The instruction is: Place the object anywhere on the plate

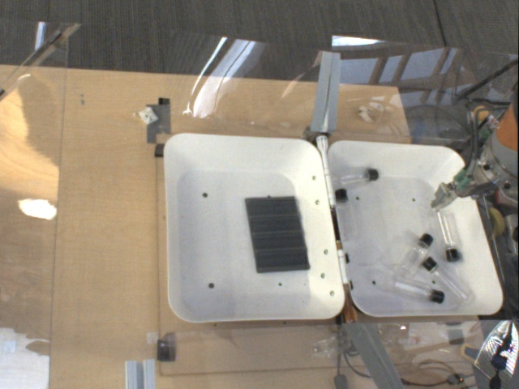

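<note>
From above, the dark ribbed plate (277,234) lies mid left bin (186,217). Clear black-capped vials (430,278) are scattered in the right bin (381,298), most near its front right corner. The gripper (451,191) hangs over that bin's right edge; its grip I cannot tell.

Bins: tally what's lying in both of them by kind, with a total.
Dark ribbed plate, left bin: 1
Black-capped clear tubes, right bin: 6, counted by caps, since the tube bodies overlap
Total: 7

Arm (504,140) cut off at right edge; gripper (444,196) fingers indistinct
</note>
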Tool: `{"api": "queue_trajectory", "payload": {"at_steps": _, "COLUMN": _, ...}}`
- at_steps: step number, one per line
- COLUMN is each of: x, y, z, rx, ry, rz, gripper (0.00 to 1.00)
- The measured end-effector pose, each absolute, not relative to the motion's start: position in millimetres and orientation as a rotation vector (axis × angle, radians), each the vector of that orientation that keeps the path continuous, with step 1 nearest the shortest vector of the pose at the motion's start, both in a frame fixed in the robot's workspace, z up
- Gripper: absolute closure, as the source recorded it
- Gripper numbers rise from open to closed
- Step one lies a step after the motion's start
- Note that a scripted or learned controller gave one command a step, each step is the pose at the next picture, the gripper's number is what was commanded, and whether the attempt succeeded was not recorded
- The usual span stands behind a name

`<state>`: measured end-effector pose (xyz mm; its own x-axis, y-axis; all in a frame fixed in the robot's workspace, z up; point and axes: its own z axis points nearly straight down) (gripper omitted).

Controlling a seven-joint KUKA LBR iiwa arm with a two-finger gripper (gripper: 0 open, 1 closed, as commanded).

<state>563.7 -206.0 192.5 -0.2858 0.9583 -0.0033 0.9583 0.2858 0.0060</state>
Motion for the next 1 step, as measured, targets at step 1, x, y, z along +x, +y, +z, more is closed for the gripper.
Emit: {"api": "queue_trajectory", "payload": {"at_steps": 1, "x": 612.5, "y": -137.9, "z": 247.8, "rx": 2.092, "ry": 2.336, "rz": 0.005, "gripper": 1.00}}
